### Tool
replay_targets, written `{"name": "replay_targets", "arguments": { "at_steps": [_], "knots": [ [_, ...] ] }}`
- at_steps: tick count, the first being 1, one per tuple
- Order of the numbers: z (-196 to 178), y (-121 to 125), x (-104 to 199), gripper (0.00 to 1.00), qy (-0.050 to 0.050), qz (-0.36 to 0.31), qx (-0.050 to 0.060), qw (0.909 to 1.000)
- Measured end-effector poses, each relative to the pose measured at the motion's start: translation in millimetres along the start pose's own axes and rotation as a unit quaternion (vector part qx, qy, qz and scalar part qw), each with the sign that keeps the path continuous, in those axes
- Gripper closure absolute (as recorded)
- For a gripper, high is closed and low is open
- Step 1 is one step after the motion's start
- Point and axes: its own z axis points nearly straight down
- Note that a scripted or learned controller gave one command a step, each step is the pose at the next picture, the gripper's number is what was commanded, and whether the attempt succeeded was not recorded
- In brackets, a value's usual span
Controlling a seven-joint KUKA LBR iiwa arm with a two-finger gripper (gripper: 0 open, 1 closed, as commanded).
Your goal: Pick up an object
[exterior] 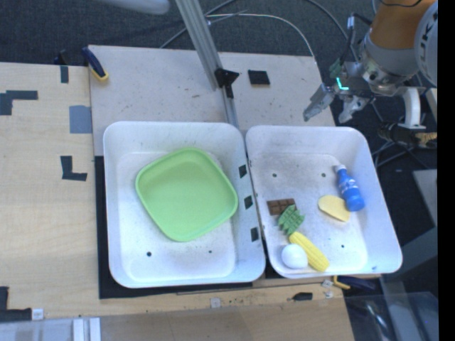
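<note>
Wooden table (43,212) carried two white bins side by side, and from my remote seat nothing looked picked yet. Left bin (117,261) held just a green plate (186,192), lying flat near its middle. Right bin (377,190) held all the small stuff: blue bottle (349,189) on its side near the right wall, pale yellow chip-shaped piece (333,208) touching the bottle's lower end, brown chocolate-bar piece (280,206) near the bin's middle, green leafy piece (290,220) just below it, yellow corn cob (310,251) lying at a slant toward the front, and a white egg-like ball (293,256) touching the corn's left side.

Arm came in from the right, orange band up top. End effector (335,105) sat past the far rim of the right bin, above the table rather than over any object. Its fingers appeared spread apart with nothing between them (small and a bit blurred at this angle, so I read it as open and empty).

My read on progress: zero steps done. No target was approached and every item rested on the bin floor. Left to do: move over the right bin, descend on one object, close, lift. Bottle looked the easiest candidate, being nearest; the corn and ball touching each other looked like a riskier grab.
</note>
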Motion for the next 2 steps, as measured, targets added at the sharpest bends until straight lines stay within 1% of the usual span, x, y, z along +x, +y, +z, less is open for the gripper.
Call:
{"name": "replay_targets", "arguments": {
  "at_steps": [1,2],
  "knots": [
    [0,0,0,0.00,0.000,0.000,0.000,1.0000],
    [56,1,-10,0.00,0.000,0.000,0.003,1.0000]
  ]
}}
